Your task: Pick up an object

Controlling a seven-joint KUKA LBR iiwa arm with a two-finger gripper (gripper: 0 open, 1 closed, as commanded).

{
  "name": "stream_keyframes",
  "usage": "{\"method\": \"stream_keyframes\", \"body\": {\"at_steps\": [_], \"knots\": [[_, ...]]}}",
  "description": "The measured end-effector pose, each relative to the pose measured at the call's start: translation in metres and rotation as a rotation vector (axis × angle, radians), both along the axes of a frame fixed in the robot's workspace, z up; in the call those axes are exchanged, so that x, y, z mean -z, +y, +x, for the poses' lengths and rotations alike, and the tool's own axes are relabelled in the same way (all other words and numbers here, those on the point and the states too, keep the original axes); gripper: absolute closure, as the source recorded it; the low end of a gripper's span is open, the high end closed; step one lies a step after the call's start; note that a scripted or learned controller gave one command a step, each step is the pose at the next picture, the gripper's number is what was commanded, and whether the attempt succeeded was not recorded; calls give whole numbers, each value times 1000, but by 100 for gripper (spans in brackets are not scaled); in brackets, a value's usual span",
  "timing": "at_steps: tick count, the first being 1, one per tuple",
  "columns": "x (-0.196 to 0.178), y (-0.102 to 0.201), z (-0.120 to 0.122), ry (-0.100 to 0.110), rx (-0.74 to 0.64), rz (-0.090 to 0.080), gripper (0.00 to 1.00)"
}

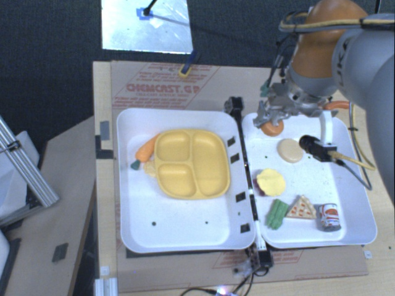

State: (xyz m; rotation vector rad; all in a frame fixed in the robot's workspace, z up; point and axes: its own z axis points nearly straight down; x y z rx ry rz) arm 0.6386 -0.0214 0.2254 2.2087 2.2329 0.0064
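Our gripper (271, 115) hangs over the small round orange toy piece (271, 128) at the far left corner of the right white bin (364, 227), grip state not visible, so we should descend straight and close centred.

red "CHEMCAST GP" — printed on brown sheet (166, 85)
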Motion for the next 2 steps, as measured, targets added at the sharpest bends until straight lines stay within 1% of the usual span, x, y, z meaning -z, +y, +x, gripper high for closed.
{"method": "stream_keyframes", "body": {"at_steps": [1, 2], "knots": [[-9, -7, 6, 1, 5, -2, 100], [7, -9, -4, 3, 10, -3, 100]]}}
